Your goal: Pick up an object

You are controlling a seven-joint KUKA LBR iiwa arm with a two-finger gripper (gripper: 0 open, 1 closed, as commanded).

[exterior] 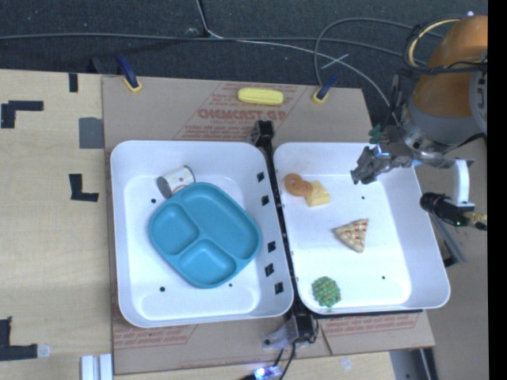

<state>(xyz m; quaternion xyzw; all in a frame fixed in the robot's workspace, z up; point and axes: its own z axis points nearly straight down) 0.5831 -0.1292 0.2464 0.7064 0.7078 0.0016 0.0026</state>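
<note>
— What can it pick up?

— In the right bin [396, 291], a tan pizza slice [352, 233] lies in the middle. A yellow block [318, 194] touches an orange ring [297, 184] near the left wall. A green ball [325, 290] sits by the front edge.

— And the jaws?

— The gripper [366, 170] is over the back right part. Open or closed, I cannot tell. The slice lies well apart, toward the front.

Two bins are sitting side by side. The left bin [127, 212] is holding a divided tray [204, 233], a cup [176, 181] lying at its eleven o'clock. The right bin [396, 236] is holding four food pieces, the gripper [366, 169] hovering at its one o'clock.
</note>
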